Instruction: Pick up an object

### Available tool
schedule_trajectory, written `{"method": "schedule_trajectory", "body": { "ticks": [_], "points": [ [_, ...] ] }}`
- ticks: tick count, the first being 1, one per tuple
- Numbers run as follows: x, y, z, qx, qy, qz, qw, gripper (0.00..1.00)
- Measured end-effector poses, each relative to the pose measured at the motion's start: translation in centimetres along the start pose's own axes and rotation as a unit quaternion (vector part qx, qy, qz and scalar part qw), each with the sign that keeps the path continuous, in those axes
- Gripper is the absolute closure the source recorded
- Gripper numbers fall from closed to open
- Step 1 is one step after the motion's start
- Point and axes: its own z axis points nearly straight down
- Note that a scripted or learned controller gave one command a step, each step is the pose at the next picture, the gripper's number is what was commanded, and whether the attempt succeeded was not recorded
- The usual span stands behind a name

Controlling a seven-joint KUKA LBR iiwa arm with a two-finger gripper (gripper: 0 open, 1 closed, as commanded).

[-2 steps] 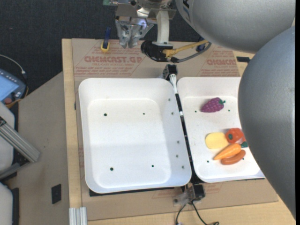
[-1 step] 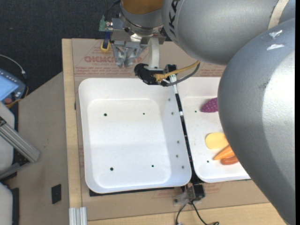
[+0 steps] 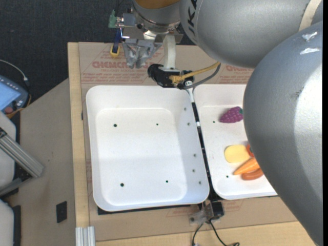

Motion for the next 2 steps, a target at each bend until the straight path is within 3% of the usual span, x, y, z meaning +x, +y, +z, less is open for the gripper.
{"method": "schedule_trajectory", "body": {
  "ticks": [2],
  "points": [
    [0.1, 0.1, -2.1, -0.002, 0.001, -0.001, 1.0, 1.0]
  ]
}}
